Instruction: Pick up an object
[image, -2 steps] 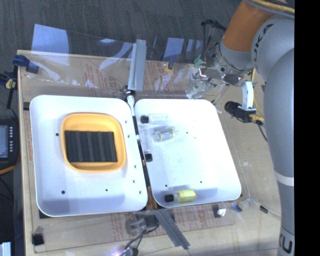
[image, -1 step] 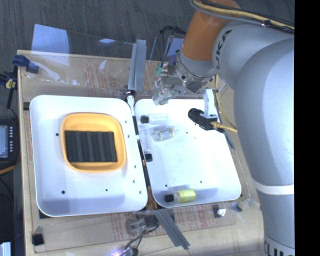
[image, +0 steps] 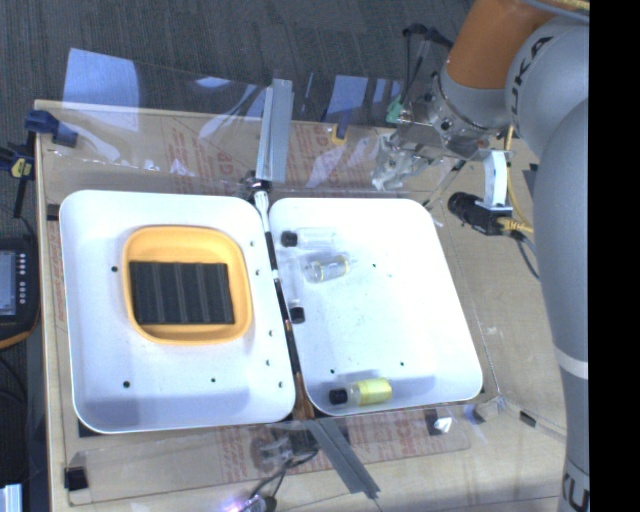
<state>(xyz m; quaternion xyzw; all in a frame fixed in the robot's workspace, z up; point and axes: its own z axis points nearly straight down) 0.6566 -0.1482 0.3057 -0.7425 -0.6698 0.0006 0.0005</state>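
Approach step: gripper (image: 400, 165) parked upper right above right bin (image: 440, 330), jaw state cannot be told; descent onto yellow bottle (image: 368, 392) needed.

I can't make out the gripper (image: 405, 160) tips, they blur into the clear wall. Arm (image: 545, 200) is cut off by the top edge. Clear bottle (image: 318, 262) is barely readable against the white right bin (image: 440, 340). Screen (image: 12, 285) is cropped at left.
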